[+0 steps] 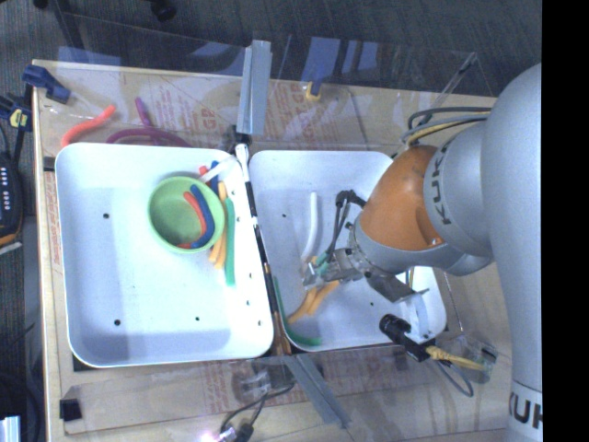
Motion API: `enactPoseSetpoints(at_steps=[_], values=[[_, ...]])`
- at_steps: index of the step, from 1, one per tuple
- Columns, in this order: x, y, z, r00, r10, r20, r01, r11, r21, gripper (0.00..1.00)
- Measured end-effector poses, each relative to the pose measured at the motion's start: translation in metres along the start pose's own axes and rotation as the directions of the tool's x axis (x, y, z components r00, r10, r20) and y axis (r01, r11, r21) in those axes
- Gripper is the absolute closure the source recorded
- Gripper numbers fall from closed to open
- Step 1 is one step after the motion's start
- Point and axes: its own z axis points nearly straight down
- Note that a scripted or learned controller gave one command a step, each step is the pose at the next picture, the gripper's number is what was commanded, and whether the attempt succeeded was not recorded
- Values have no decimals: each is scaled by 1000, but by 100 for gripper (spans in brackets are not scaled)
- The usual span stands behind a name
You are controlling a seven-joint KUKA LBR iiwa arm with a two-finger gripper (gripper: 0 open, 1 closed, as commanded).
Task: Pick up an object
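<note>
- Desk (pixel 138 90) w/ two white bins; arm in from right.
- Jaws (pixel 324 267) low in right bin (pixel 276 201); open/closed: can't tell.
- Orange stick (pixel 316 297) just below jaws, long axis slanting toward green piece (pixel 299 331) at bin's front-left corner.

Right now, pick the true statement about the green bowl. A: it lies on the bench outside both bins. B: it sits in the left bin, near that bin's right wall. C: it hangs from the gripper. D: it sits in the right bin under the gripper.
B: the green bowl rests inside the left bin, close to its right wall, while the gripper is down in the right bin.
</note>
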Motion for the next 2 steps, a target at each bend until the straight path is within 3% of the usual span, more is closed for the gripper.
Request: enactPoseSetpoints(at_steps=[1, 2], values=[[0, 0, 0, 1000, 0, 0, 0, 1000, 0, 0], [0, 0, -9, 1000, -6, 1, 6, 1000, 2, 100]])
